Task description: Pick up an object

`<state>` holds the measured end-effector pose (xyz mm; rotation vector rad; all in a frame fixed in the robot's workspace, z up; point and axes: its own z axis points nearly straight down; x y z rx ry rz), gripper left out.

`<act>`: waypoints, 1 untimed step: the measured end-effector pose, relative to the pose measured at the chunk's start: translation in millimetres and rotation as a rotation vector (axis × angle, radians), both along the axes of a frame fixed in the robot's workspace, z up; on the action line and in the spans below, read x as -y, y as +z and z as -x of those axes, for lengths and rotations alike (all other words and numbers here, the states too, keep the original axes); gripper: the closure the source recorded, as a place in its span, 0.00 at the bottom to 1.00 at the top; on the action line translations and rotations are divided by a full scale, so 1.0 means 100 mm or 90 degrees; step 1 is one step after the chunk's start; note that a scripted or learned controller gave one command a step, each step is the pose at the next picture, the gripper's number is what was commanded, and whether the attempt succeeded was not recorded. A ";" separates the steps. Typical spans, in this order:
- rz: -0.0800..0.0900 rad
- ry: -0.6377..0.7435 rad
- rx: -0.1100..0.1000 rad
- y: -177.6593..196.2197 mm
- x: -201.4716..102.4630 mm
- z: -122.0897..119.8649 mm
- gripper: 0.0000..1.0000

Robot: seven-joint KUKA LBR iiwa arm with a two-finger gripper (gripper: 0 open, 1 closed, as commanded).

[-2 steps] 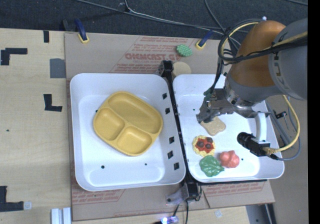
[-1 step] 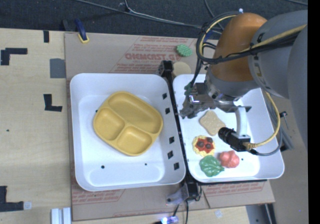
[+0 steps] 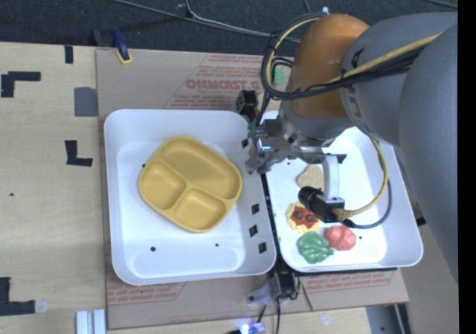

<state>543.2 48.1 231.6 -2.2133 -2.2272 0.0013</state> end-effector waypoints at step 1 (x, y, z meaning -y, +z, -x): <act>0.001 0.000 0.000 -0.11 -0.51 -0.18 1.00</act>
